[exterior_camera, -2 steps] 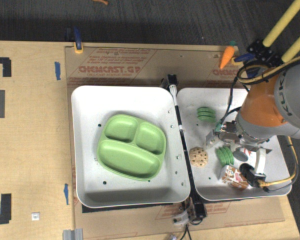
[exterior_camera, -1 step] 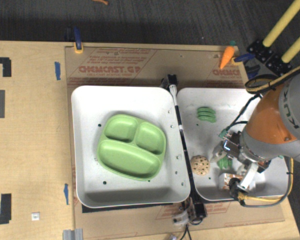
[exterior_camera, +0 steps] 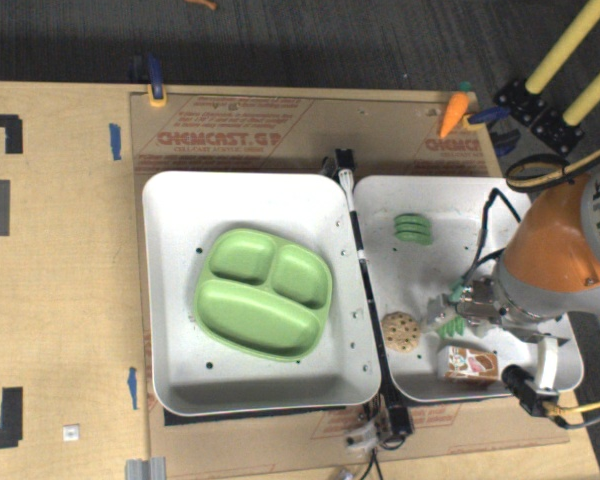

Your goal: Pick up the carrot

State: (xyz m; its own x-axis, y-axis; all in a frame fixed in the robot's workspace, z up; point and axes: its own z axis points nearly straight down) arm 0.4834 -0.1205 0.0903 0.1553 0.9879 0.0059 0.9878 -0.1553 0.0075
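Grey and orange, the arm (exterior_camera: 555, 253) is seen low over the right bin (exterior_camera: 380, 208), its gripper (exterior_camera: 466, 308) set among a cookie (exterior_camera: 401, 332) and a snack packet (exterior_camera: 470, 363); whether it is parted or closed cannot be told. The carrot (exterior_camera: 454, 113), small, orange and green-topped, is seen outside both bins on the bench beyond the right bin's far rim. A wrong item could be seized, since the gripper is well apart from the carrot.
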